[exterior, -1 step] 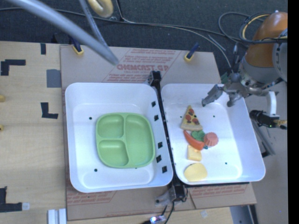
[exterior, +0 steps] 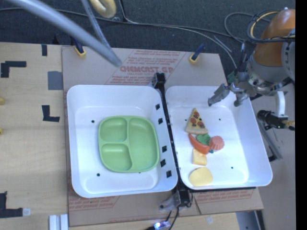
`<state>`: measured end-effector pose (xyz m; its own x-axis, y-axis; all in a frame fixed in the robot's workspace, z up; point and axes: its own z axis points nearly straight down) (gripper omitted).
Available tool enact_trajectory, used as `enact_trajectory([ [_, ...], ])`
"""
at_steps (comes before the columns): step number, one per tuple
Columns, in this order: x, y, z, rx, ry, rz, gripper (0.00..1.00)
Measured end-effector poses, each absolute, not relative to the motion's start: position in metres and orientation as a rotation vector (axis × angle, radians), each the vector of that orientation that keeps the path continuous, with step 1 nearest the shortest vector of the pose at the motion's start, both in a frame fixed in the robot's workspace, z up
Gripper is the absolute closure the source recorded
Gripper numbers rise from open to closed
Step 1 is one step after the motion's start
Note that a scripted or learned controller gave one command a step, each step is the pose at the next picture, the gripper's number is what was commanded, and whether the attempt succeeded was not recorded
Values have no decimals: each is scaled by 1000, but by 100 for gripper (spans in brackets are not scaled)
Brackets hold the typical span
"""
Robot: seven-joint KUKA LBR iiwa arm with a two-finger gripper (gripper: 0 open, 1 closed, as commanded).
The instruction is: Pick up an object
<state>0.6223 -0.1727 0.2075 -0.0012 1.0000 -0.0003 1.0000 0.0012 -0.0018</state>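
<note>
End effector (exterior: 226,96) fingers spread, gripping nothing (above the right bin's (exterior: 249,128) far corner)

Wood bench (exterior: 29,143) w/ cardboard sheet (exterior: 144,66) on it, carrying left bin (exterior: 79,143) & right bin (exterior: 240,143) side by side.

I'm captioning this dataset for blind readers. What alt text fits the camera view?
A gripper hovers over the right bin's upper right corner, above toy food: a pizza slice, a red and green piece, a yellow block and a yellow round. The left bin holds a green divided tray.
</note>
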Motion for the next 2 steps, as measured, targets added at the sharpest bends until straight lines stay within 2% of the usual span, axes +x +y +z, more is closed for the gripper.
enact_trajectory([
  [2,624,-175,90,-2220,-2222,6,0],
])
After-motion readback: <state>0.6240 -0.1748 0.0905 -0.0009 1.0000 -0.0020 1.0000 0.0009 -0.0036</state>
